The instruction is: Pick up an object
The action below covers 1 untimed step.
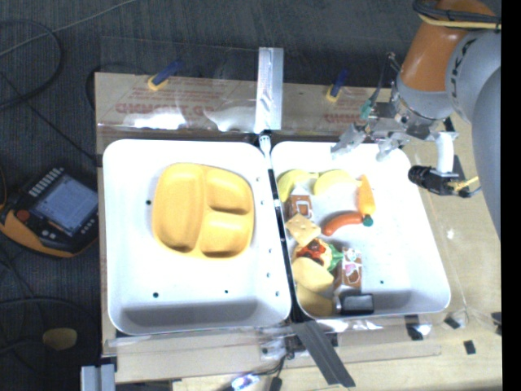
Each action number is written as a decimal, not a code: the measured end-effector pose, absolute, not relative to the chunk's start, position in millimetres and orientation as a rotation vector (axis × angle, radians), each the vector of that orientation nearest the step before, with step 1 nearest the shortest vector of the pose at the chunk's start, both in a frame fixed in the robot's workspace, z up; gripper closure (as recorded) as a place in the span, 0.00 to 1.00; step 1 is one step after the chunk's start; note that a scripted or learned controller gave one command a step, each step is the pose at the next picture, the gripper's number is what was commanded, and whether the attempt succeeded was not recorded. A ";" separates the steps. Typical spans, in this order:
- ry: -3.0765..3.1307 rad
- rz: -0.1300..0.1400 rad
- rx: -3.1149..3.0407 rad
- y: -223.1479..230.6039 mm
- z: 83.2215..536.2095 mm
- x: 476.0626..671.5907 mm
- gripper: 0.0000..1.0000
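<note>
Two white bins sit side by side on a brown bench. The left bin [122, 243] has a yellow tray [203, 209] lying in it, with three dips in its top. The right bin [415, 243] holds a heap of toy food, packed along its left wall. In the heap there is an orange carrot [365, 195] with a green end, near the middle of the bin at the right edge of the heap. Just below it, to the left, lies a red sausage [340, 221], tilted. Behind these sit a pale yellow round thing [335, 183] and a yellow-green fruit [291, 181]. Lower down there is a tan cracker [302, 231], a small box [352, 271] with a picture on it, a yellow lump [313, 276], and a black block [356, 304] at the front wall. The robot arm [440, 51] comes in from the right, grey with an orange band. Its gripper [364, 140] is at the back rim of the right bin, up above the heap and apart from it. The jaws look spread apart with nothing between them, though they are small and a bit hard to see. A black and orange control pad [50, 210] lies on the floor to the left of the bench.
</note>
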State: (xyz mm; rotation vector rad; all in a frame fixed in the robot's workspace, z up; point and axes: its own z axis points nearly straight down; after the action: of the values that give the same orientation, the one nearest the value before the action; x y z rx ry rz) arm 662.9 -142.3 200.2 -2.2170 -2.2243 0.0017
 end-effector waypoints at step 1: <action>-2.233 0.001 -2.210 -182.9 93.3 638.1 0.00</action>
State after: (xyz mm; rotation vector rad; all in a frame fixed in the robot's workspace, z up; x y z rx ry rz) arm 638.1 -182.9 93.3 -2.2097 -2.2334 0.0014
